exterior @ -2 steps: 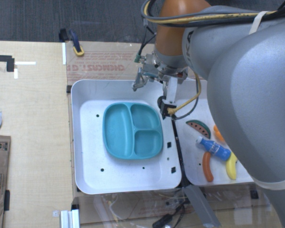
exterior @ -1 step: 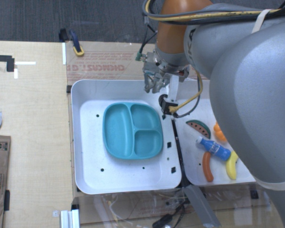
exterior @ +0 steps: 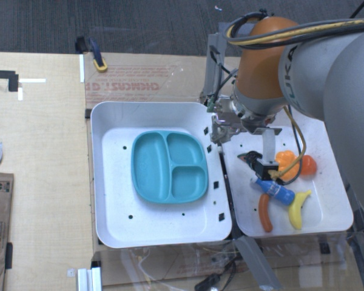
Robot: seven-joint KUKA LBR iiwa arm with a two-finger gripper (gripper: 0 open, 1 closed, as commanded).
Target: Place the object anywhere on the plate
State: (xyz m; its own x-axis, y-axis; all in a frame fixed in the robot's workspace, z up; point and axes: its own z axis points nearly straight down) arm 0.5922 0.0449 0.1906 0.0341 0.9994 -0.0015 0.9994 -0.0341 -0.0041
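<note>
A teal divided plate (exterior: 168, 165) with three compartments lies in the left white bin (exterior: 109, 223), and nothing rests on it. My gripper (exterior: 220, 131) hangs under the orange wrist band, over the wall between the two bins, just past the plate's far right corner. Nothing can be seen held in it. The right bin (exterior: 327, 217) holds the toy objects: an orange ball (exterior: 308, 165), a yellow-orange fruit (exterior: 285, 159), a blue bottle (exterior: 277, 191), a yellow banana (exterior: 298, 209) and a reddish sausage (exterior: 264, 213).
The toys cluster in the near middle of the right bin, right of and nearer than the gripper. The big grey arm covers the right bin's far side. A cardboard sheet (exterior: 139, 80) lies behind the left bin, and wooden bench top (exterior: 36, 150) stretches to the left.
</note>
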